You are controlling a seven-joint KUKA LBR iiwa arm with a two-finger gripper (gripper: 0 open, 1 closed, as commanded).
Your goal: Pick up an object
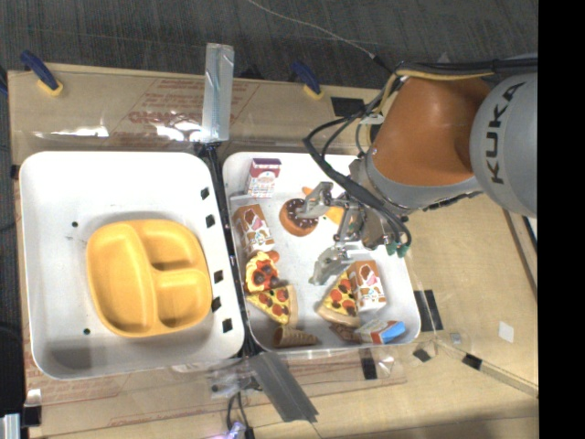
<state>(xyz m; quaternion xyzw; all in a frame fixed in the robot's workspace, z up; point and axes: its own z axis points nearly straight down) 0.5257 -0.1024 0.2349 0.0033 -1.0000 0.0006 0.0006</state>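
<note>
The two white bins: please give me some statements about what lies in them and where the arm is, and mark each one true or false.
1. The yellow tray lies in the left bin. True.
2. The small milk carton stands at the near edge of the right bin. False: it is at the far edge.
3. The arm reaches over the right bin. True.
4. The chocolate donut lies on the yellow tray. False: it lies in the right bin.
5. The pincer hangs above the left bin. False: it is over the toy food in the right bin.
</note>
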